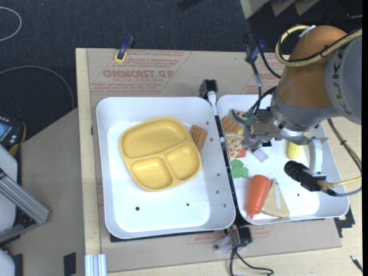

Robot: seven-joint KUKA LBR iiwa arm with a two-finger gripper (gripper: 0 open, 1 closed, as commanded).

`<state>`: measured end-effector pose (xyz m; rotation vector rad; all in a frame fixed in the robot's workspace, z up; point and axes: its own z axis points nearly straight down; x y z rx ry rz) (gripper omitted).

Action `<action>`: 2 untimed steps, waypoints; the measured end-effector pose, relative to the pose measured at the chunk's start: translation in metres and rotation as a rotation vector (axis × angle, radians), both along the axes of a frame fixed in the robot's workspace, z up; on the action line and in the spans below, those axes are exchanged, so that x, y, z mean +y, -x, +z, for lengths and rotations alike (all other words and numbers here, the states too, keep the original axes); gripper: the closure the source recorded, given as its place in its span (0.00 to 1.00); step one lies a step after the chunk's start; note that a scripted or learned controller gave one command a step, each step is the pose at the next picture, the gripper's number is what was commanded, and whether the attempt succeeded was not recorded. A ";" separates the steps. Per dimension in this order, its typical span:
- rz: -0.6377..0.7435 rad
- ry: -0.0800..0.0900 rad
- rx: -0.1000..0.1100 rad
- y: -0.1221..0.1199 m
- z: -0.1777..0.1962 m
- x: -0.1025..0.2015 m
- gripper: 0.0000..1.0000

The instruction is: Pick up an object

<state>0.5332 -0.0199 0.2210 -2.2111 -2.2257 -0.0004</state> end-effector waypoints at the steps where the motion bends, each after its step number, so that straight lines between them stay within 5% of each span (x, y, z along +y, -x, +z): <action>1: 0.001 0.000 -0.004 0.004 0.006 0.061 1.00; 2: -0.004 0.003 -0.003 -0.006 -0.005 0.077 1.00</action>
